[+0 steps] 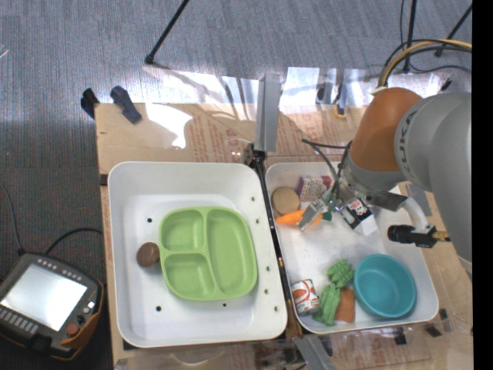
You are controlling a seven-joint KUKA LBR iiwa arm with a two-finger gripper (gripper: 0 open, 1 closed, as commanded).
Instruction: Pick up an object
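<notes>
In the right bin [370,241], my gripper [314,215] hangs low over the upper left part. It is right beside an orange carrot-like piece [288,218], whose right end reaches the gripper's tip. A round tan disc [285,200] and a small pinkish box [313,186] lie just behind it. A black and white item [357,211] sits under the wrist to the right. The orange-banded arm [389,141] covers the bin's upper right corner.
A teal bowl [384,285], green toy vegetables [336,284], an orange piece [347,306] and a red can [305,296] fill the right bin's front. The left bin [131,206] holds a green divided plate [208,251] and a brown ball [148,254]. A grey post [268,114] stands behind the bins.
</notes>
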